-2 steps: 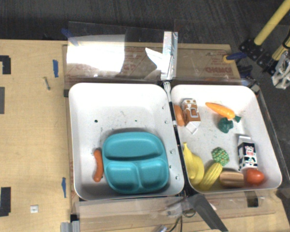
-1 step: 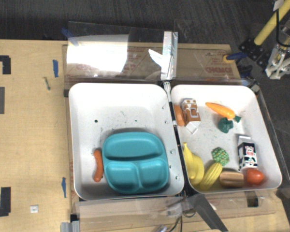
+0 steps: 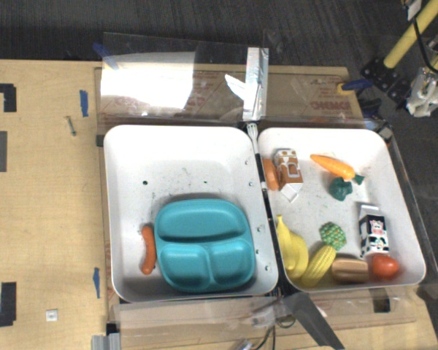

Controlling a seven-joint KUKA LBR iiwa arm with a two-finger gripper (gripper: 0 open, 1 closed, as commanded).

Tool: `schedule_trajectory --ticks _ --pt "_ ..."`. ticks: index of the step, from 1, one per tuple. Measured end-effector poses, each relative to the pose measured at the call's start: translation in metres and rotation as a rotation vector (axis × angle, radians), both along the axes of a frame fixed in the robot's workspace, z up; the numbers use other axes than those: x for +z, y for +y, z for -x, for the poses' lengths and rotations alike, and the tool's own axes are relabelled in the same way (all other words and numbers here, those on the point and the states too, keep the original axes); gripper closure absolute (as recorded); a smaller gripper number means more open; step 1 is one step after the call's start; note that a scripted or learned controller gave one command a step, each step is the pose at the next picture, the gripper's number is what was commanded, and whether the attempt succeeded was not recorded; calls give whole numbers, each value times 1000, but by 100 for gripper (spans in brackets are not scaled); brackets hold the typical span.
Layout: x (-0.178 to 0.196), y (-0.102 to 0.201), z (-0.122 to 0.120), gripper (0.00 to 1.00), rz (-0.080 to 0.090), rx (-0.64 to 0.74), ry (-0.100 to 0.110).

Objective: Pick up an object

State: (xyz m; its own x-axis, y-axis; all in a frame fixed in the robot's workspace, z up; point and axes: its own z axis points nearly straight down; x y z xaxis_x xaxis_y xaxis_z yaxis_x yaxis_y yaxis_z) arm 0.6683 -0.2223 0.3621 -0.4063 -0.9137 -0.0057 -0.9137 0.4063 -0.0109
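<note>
Orange carrot [image 3: 333, 166] lying slantwise, green top toward lower right, right bin [image 3: 405, 195]

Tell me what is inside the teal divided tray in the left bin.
The teal tray shows three bare compartments, nothing lying in them. An orange sausage lies beside its left edge, outside it. Whatever is under the tray on the left bin floor is covered.

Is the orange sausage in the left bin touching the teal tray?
Touching. The camera view shows the orange sausage lying along the left edge of the teal tray, with no white bin floor between them.
</note>
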Motion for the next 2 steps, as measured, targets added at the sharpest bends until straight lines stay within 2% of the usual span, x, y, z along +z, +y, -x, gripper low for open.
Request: schedule_trajectory --ticks 1,2 --pt "-3 0 0 100 2 231 2" --pt "9 0 0 100 4 446 0"
